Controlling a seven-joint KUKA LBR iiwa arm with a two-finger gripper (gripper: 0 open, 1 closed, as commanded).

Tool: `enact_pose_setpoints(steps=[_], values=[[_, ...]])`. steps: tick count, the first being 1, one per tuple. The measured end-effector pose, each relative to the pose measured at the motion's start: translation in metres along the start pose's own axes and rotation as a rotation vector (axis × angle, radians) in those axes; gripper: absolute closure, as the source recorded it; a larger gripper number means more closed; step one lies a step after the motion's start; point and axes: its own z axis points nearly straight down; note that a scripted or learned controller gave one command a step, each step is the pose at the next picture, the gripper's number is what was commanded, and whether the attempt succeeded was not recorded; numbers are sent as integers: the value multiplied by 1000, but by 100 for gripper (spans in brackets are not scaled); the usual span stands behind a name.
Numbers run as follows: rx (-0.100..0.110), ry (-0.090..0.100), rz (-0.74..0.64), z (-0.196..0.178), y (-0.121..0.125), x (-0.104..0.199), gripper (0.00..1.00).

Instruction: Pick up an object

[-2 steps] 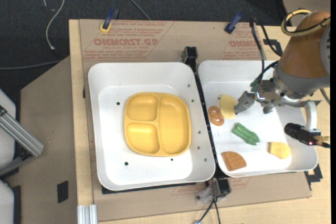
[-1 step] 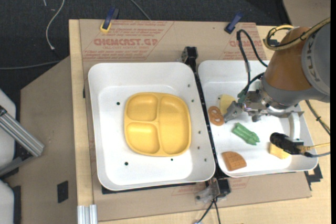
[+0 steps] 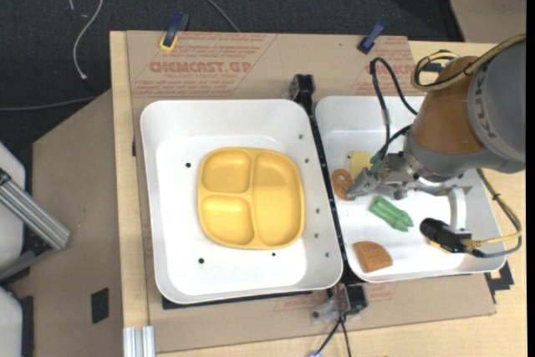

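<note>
My gripper [image 3: 365, 182] hangs low over the left part of the right bin [image 3: 368, 119], reaching in under the grey and orange arm. Just to its left lies a small orange-brown ring [image 3: 340, 182], close to the gripper tip; contact cannot be judged. A pale yellow piece [image 3: 359, 162] sits just above the tip. A green oblong object [image 3: 391, 212] lies below and right of it on the bin floor. A brown wedge-shaped piece [image 3: 373, 255] rests near the bin's front edge.
The left bin [image 3: 167, 205] holds a yellow three-compartment plate [image 3: 251, 197]. A black connector with a cable [image 3: 443, 235] hangs off the arm over the right bin's front right. The divider wall [image 3: 322, 180] between the bins runs just left of the ring.
</note>
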Motion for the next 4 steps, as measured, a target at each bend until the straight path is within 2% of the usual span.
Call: enact_pose_setpoints(steps=[1, 2, 4], values=[[-10, 1, -1, -14, 3, 2, 100], [-9, -5, -3, -75, 13, 4, 100], [-9, -5, -3, -166, 23, 8, 100]])
